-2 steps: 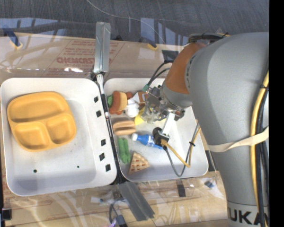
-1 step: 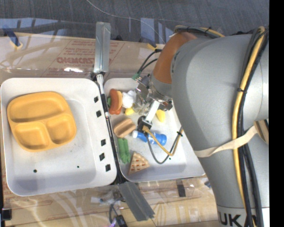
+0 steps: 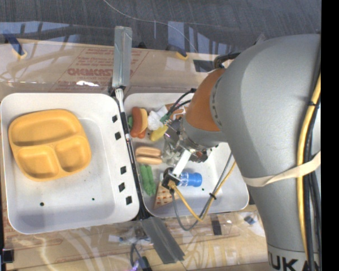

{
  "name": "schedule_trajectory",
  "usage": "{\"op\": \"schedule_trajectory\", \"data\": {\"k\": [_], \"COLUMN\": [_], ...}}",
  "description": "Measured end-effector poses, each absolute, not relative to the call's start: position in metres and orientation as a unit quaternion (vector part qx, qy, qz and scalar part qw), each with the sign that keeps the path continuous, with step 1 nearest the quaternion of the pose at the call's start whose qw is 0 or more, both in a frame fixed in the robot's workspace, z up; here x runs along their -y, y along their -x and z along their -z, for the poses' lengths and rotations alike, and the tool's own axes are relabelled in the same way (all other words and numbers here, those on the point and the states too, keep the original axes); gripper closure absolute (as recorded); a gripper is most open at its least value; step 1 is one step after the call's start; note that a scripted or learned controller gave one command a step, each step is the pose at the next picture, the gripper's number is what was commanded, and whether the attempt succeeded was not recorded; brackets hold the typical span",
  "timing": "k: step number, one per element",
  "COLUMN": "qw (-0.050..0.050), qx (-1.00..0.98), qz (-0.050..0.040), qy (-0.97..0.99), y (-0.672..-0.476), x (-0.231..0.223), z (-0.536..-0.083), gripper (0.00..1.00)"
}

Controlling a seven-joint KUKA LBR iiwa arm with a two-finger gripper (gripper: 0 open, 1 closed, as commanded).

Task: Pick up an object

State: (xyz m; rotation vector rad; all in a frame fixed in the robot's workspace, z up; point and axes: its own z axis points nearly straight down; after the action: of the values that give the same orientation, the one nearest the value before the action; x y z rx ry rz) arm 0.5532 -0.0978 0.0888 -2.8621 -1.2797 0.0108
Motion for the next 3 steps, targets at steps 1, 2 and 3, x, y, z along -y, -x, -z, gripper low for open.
{"op": "schedule_trajectory", "data": {"k": [1,2,3], "qw": [0.006,0.002,0.003], "qx": [0.411,0.375,0.422], "qz": [-0.0066,-0.0008,-0.0049], "qy": [0.912,0.927,0.907], "y": [-0.553,-0.576,-0.516], "x": [0.097,0.037,0.062], "z": [-0.094,-0.19,-0.187], "gripper": [1.0,1.0,1.0]}}
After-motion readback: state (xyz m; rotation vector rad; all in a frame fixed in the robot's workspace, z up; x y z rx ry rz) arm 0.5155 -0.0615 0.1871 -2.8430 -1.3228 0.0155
